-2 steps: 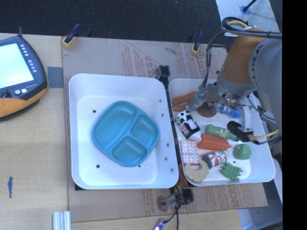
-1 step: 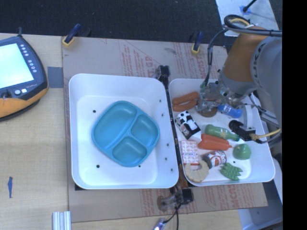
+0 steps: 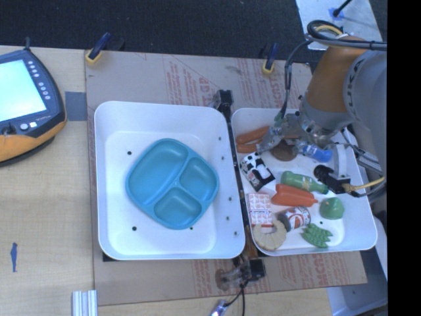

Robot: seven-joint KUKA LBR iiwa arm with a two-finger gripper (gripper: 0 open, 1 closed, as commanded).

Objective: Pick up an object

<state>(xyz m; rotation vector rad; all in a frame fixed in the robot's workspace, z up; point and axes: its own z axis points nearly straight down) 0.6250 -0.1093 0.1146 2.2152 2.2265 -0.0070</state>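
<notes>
My gripper (image 3: 281, 134) hangs low over the far part of the right bin (image 3: 364, 232), under the grey arm with its orange band (image 3: 332, 78). It sits between an orange-red sausage (image 3: 252, 137) on its left and a brown round piece (image 3: 284, 153) just below it. A small blue bottle (image 3: 316, 153) lies to its right. Nearer the front lie a black-and-white cow toy (image 3: 257, 170), a green bottle (image 3: 303, 181), an orange carrot (image 3: 294, 195) and a green apple (image 3: 332, 207). I see nothing clearly gripped.
The left bin (image 3: 108, 239) holds a blue divided plate (image 3: 172, 183). At the right bin's front are a red-white packet (image 3: 258, 209), a small can (image 3: 298, 217), a bagel (image 3: 270, 236) and a green leafy toy (image 3: 317, 236). A tablet (image 3: 23, 101) lies at far left.
</notes>
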